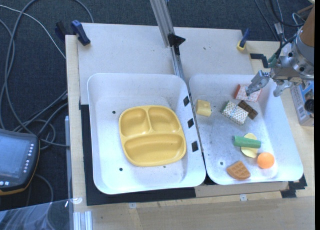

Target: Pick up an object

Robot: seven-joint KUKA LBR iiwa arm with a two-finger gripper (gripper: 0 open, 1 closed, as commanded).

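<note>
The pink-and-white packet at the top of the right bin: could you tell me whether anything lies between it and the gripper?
Nothing visible does. The gripper hangs just right of the pink-and-white packet, and the brown block and patterned block lie below it.

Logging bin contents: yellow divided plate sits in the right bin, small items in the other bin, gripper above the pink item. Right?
Not quite. The camera view shows the yellow divided plate in the left bin; the small items lie in the right bin. The gripper is above the pink item, as you said.
</note>
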